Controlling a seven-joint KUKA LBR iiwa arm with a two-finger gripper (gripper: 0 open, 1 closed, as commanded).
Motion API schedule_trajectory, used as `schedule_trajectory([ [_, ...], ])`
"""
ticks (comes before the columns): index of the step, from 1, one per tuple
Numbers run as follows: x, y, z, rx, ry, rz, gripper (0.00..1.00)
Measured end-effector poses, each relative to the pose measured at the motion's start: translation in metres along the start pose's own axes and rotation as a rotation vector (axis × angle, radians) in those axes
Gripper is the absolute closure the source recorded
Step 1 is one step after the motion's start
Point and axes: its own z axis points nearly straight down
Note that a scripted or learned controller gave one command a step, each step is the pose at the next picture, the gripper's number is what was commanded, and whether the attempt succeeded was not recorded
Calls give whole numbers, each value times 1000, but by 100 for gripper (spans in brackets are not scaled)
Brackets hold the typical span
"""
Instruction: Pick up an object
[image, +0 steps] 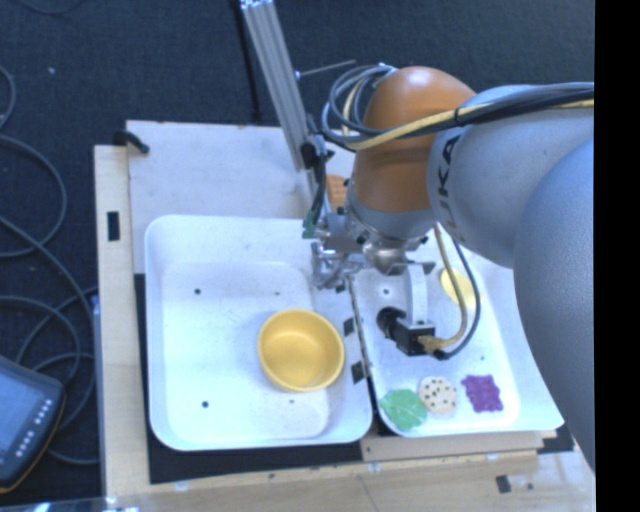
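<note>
A yellow bowl (300, 348) sits upright in the left bin (200, 300), near its right wall. My gripper (328, 266) hangs over the divider between the two bins, just above and to the right of the bowl, apart from it. In the near corner of the right bin (520, 390) lie a green piece (403, 408), a speckled cookie (437, 395) and a purple piece (483, 392). A yellow object (456, 286) shows partly behind the arm's cable.
The grey arm with its orange band (410, 150) covers most of the right bin. A black connector (404, 331) with a cable hangs below the wrist. A metal rail (280, 80) slants up behind the bins.
</note>
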Motion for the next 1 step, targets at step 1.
schedule_trajectory([
  [1, -2, 0, 0, 0, 0, 3, 0],
])
